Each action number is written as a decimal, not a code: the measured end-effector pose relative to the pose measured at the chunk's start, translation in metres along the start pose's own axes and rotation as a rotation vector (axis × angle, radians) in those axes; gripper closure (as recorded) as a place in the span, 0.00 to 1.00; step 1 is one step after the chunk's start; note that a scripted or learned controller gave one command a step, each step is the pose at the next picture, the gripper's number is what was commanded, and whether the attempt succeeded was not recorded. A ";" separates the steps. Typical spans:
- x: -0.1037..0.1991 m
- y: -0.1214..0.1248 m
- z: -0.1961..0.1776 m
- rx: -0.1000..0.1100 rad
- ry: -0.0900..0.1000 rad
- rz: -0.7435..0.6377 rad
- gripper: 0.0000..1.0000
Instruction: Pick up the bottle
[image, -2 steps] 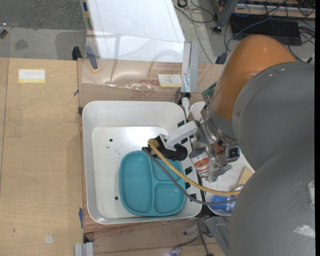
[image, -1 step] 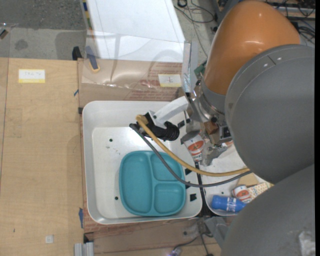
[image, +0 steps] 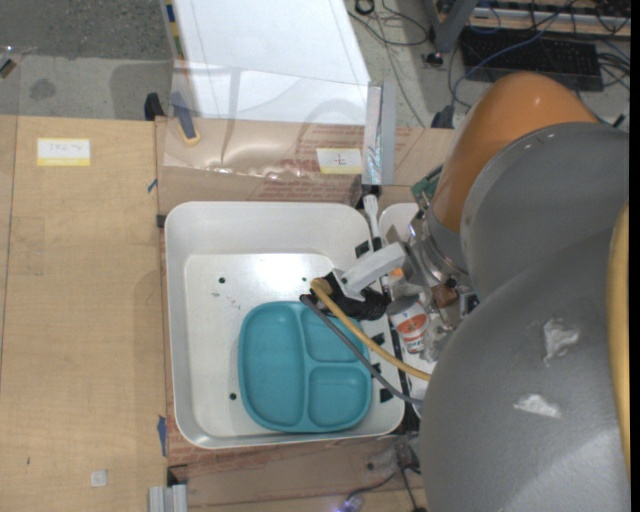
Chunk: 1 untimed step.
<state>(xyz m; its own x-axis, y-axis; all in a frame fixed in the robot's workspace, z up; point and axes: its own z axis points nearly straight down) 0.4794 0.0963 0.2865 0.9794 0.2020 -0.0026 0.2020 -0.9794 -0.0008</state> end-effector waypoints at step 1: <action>-0.002 -0.051 -0.045 -0.001 0.006 -0.009 1.00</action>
<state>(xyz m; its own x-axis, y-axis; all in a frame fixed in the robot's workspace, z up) 0.4673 0.1463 0.3315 0.9775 0.2109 0.0029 0.2109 -0.9775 0.0006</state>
